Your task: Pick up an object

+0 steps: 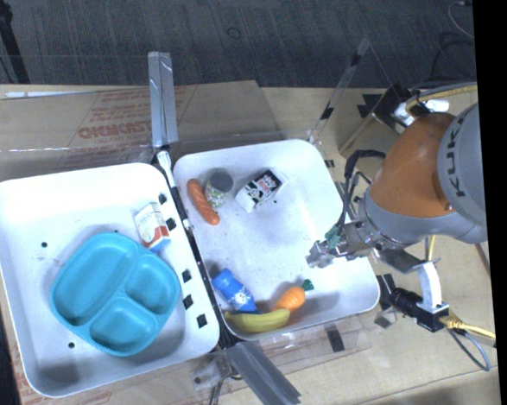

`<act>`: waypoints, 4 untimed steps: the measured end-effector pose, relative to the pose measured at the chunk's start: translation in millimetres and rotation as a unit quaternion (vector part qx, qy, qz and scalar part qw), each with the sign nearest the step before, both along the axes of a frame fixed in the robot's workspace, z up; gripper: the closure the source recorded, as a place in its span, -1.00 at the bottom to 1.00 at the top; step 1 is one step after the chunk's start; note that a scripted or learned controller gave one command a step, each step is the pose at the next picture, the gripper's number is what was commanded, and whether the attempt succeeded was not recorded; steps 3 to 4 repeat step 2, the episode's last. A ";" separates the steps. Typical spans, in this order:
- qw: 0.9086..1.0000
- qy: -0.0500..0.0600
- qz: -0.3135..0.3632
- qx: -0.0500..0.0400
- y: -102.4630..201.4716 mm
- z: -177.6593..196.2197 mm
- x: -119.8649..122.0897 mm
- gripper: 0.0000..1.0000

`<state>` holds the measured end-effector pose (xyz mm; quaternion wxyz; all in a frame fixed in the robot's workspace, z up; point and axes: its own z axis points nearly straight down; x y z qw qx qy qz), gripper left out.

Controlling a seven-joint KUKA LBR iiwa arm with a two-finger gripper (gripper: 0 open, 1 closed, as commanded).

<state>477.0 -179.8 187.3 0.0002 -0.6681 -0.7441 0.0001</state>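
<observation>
The carrot (290, 298) lies in the right bin (320, 162), just below and left of the pincer (320, 255); banana (260, 320) and bottle (234, 290) sit farther left. I cannot tell the pincer's state; it hovers by the bin's right side.

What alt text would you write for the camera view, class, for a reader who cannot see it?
A grey and orange robot arm holds its gripper over the right bin, which contains a banana, carrot, blue bottle and sausage. The left bin holds a blue divided tray.
</observation>
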 end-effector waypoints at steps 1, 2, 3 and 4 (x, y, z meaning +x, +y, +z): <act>1.000 0.003 0.019 0.001 84.4 -66.1 41.0 -1.00; 0.996 0.002 0.091 0.001 44.7 -49.3 -0.9 -1.00; 0.996 0.002 0.091 0.001 44.7 -49.3 -0.9 -1.00; 0.996 0.002 0.091 0.001 44.7 -49.3 -0.9 -1.00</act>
